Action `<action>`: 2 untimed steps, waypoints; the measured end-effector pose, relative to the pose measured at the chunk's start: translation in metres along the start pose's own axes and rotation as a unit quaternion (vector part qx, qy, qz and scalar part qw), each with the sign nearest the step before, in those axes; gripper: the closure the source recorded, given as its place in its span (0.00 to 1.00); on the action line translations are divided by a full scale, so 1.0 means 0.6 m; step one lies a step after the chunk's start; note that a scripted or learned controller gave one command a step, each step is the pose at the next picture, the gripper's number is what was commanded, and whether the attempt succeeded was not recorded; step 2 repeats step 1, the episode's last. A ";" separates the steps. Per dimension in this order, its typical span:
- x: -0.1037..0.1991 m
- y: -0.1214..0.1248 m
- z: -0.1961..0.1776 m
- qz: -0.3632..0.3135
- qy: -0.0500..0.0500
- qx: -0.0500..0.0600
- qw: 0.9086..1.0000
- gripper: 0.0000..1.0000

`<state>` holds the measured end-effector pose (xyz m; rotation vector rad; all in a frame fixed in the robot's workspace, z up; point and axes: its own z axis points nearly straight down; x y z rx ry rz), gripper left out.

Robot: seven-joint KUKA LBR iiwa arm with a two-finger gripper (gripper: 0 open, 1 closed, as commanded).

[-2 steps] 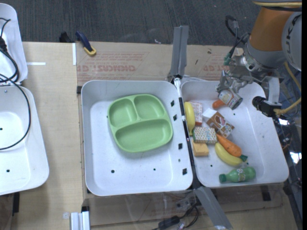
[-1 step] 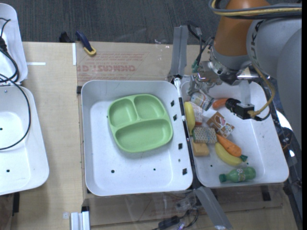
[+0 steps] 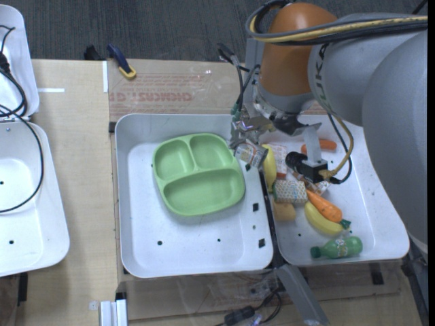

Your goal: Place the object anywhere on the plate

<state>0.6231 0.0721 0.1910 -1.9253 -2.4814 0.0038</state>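
One small packet (image 3: pixel 253 155), pale and crinkled, beside plate (image 3: pixel 198 175).

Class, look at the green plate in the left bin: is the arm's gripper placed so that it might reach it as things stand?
Probably yes. The gripper hangs just by the green plate at its right rim, and nothing lies between them.

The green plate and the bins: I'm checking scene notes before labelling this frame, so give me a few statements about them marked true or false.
1. The green plate lies in the left bin. True.
2. The plate has three compartments. True.
3. A carrot lies on the plate. False: it lies in the right bin, among the other toy food.
4. The green bottle stands upright. False: it lies on its side near the right bin's front edge.
5. The gripper is near the plate's right rim. True.
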 end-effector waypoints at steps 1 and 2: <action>-0.001 0.000 0.000 0.000 0.000 0.000 1.000 0.00; -0.001 0.000 0.000 0.000 0.000 0.000 1.000 0.00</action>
